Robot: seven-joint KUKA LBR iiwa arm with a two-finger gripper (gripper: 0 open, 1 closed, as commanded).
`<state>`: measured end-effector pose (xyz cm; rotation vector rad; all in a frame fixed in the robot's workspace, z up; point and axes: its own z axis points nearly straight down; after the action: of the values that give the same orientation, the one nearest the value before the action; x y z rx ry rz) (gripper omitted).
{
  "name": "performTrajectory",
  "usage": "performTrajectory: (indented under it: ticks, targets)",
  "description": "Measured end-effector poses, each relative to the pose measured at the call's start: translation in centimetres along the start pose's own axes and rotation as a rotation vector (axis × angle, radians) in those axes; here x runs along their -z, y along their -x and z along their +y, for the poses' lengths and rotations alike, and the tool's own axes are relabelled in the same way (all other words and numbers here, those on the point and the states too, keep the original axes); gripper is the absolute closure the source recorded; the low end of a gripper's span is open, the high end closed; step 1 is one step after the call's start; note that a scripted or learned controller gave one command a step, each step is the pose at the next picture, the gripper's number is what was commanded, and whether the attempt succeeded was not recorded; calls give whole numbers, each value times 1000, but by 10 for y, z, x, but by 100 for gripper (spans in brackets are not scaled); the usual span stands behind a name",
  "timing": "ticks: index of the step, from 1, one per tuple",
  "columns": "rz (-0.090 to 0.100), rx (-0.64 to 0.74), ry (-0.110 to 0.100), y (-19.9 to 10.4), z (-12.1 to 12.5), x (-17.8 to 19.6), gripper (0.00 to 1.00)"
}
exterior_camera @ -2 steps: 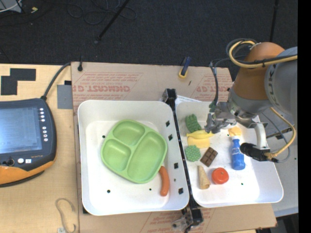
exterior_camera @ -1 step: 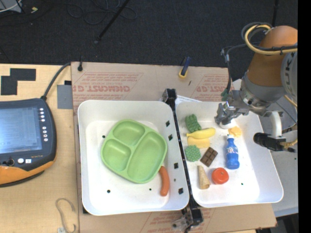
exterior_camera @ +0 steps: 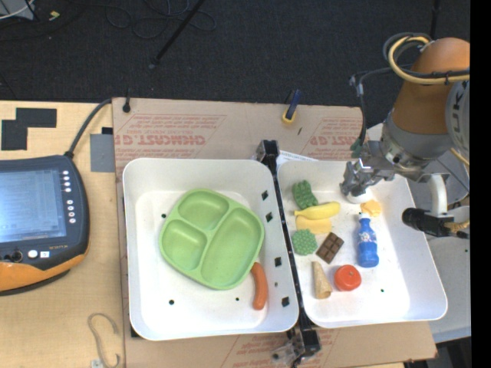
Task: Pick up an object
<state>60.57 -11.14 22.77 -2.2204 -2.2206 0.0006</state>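
The right bin (exterior_camera: 418, 286) holds several toy foods: a yellow banana (exterior_camera: 317, 213), a dark green piece (exterior_camera: 304, 194), a light green piece (exterior_camera: 304, 241), a brown chocolate block (exterior_camera: 330, 247), a blue bottle (exterior_camera: 367, 242), a red tomato (exterior_camera: 347, 277), a tan cone (exterior_camera: 321, 280) and a small orange piece (exterior_camera: 371, 207). My gripper (exterior_camera: 355, 184) hangs low over the back of the right bin, just left of the orange piece and right of the dark green piece. Nothing shows in its grasp.
The left bin (exterior_camera: 142, 282) bears a green divided plate (exterior_camera: 213, 238) and an orange sausage (exterior_camera: 259, 286) near the divider. A tablet (exterior_camera: 34, 209) lies on the bench at far left. The grey arm with its orange band (exterior_camera: 430, 90) rises at the right.
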Motion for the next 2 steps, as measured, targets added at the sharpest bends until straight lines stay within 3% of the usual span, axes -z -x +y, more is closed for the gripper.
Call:
performTrajectory:
  ticks: [2]
  targets:
    - [2, 5, -1, -99, -4, 14, 100]
